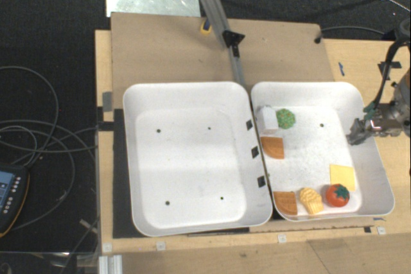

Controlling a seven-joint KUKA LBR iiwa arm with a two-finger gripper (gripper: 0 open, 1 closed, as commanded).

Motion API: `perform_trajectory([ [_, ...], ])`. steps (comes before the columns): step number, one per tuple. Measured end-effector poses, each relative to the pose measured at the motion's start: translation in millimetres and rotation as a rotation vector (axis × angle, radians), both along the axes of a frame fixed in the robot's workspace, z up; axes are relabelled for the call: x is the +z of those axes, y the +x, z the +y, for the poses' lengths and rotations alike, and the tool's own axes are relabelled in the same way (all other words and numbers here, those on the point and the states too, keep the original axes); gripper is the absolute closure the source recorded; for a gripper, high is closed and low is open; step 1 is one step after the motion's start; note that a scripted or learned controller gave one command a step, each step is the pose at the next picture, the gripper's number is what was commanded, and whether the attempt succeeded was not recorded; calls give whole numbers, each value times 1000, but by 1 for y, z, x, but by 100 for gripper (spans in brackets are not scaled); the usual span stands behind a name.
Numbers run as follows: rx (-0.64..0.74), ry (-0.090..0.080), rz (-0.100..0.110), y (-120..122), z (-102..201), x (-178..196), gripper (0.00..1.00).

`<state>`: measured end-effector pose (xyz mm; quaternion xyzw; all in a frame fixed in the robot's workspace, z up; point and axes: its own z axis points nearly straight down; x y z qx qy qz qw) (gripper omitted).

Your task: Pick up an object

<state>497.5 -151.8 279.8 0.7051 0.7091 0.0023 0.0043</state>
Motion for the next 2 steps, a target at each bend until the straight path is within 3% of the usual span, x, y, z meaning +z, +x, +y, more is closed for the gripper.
perform_trajectory([
  [2, 5, 5, 9, 21, 106, -30, 100],
])
